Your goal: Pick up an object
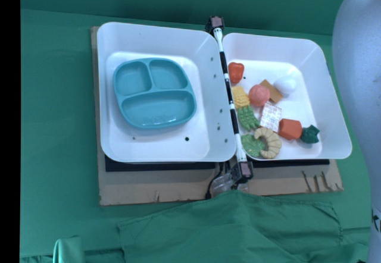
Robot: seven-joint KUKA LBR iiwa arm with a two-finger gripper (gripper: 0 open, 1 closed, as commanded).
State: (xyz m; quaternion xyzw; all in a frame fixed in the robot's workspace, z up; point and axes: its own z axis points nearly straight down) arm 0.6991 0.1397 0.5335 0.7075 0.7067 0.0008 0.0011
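**Nothing lifted yet**

The toy foods, among them a round pink ball (258,94) and a white egg-shaped piece (286,85), all lay in the right shallow white bin (333,131). The left shallow white bin (152,35) held a teal divided plastic plate (155,93). The grey arm (357,77) stood at the right; its pincer's state could not be told. By the look of it, the whole pick remained.

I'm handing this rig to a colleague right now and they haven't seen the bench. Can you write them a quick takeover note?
Arm: grey body at the view's right edge, above the bins, not down among the objects.
Right bin: toy foods clustered inside, including a white egg, pink ball, orange block, red piece, corn and dark green piece.
Left bin: holds a teal divided plate.
Done: nothing lifted.
Left: pick up one object.
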